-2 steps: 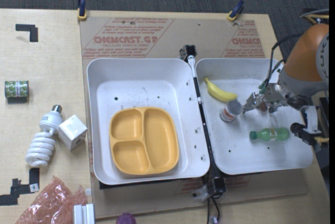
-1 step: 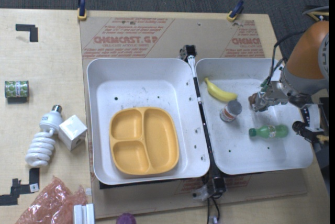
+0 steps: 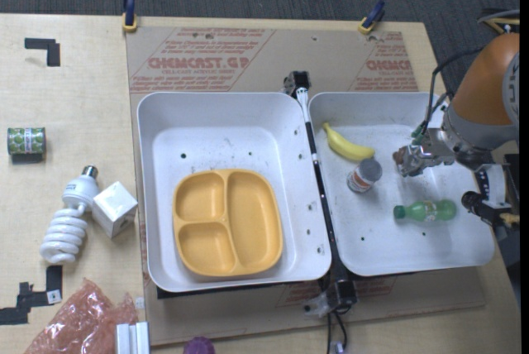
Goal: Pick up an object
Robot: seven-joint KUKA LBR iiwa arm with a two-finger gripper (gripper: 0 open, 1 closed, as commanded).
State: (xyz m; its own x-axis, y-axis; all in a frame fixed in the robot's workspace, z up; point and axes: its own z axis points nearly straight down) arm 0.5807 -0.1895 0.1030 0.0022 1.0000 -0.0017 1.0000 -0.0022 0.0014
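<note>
Reaching in from the right, the grey robot arm with its orange band [image 3: 488, 83] holds its two-finger gripper [image 3: 411, 160] low over the right shallow white bin [image 3: 463, 257], near the bin's right wall; whether the tool is apart or together cannot be told from this angle, and nothing is seen clamped in it. Three objects lie in that bin: a curved yellow banana [image 3: 348, 145] toward the upper left, a small cylindrical can with a grey top and reddish label [image 3: 364, 176] just below the banana, and a green plastic bottle [image 3: 425, 212] lying on its side below the gripper, apart from it. The left shallow white bin [image 3: 157, 179] carries a yellow three-compartment plastic tray [image 3: 226, 222]. Both bins sit on a brown cardboard sheet with red printed lettering [image 3: 207, 55], fixed at its far edge by blue and yellow clamps [image 3: 129, 11]. On the wooden bench [image 3: 58, 145] to the left rest a white spiral light bulb [image 3: 68, 220], a white cube [image 3: 115, 208] and a small green-labelled can [image 3: 26, 142].
</note>
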